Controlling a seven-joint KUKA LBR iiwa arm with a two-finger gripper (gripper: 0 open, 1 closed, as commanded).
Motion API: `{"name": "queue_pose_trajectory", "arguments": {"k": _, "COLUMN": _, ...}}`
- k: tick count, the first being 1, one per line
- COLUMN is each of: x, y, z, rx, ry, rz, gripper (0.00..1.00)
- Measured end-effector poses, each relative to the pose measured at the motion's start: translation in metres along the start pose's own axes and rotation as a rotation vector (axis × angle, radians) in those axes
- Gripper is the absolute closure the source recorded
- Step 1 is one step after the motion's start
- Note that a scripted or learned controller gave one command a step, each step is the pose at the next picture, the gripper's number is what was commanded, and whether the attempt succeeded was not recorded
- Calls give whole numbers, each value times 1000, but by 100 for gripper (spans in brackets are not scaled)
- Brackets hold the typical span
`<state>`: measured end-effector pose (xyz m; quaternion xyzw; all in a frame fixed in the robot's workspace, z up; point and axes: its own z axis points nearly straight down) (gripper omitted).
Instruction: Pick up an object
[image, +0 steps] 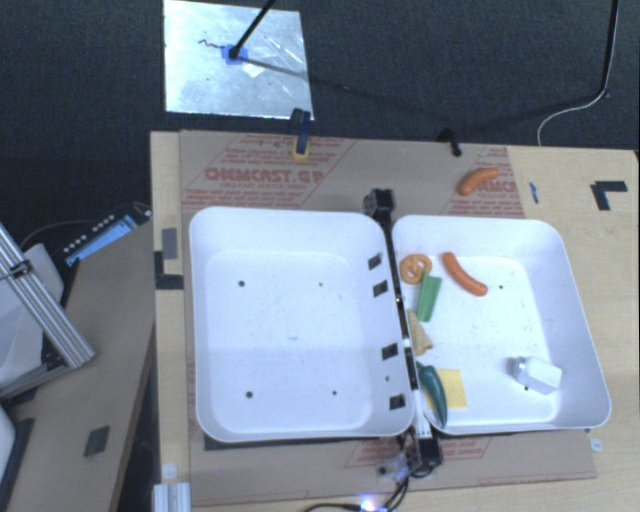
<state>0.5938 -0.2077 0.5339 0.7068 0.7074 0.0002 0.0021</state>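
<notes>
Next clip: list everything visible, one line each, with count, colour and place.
bins: 2, white, side by side on the bench; left, right
sausages: 2, orange; one in the right bin, one on the bench behind it
pretzel: 1, orange, right bin, back left
green piece: 1, right bin, beside the pretzel
tan piece: 1, right bin, left wall
dark green piece: 1, right bin, front left
yellow square: 1, right bin, front left
white block: 1, right bin, front right
</notes>
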Motion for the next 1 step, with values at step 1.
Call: {"name": "queue_pose_trajectory", "arguments": {"k": 1, "x": 15, "y": -71, "z": -3, "rx": 0, "ry": 2, "rz": 1, "gripper": 100}}
